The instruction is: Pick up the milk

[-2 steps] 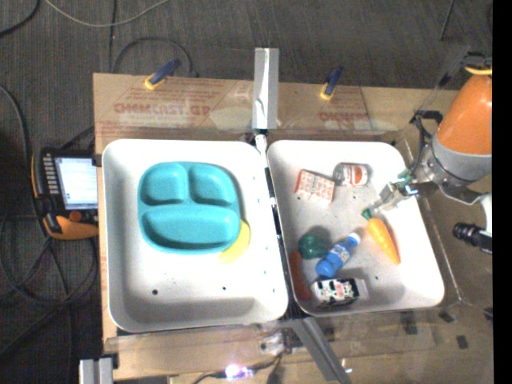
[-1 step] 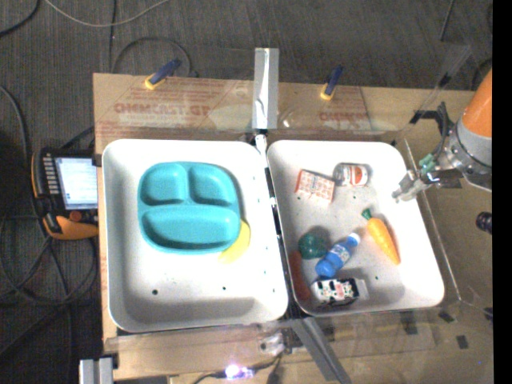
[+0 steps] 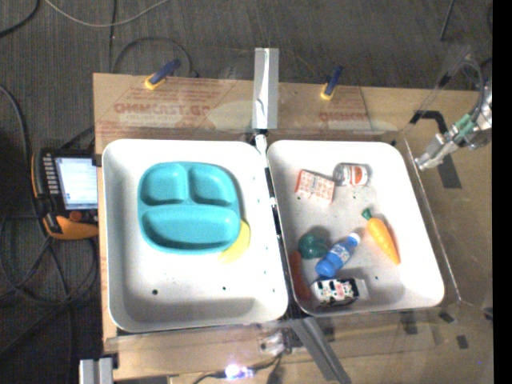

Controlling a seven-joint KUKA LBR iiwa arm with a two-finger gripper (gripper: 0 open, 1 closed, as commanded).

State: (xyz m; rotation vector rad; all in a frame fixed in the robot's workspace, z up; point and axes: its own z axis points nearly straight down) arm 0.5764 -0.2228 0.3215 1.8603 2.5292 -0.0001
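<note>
Milk carton (image 3: 337,291), black-and-white w/ cow pattern, is being seen lying in the right bin (image 3: 416,214), near its front edge. Just behind the milk a blue bottle (image 3: 337,254) is lying; further right of it, a carrot (image 3: 383,240). End effector (image 3: 445,144) is being held well behind and right of the milk, outside the bin; jaw state can't be told. Approach step, prob.: next, it needs bringing over the carton and lowering.

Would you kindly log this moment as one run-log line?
gripper: outside right bin, at its upper right corner | milk: lying in right bin, front edge, untouched | grasp: not yet started
</note>
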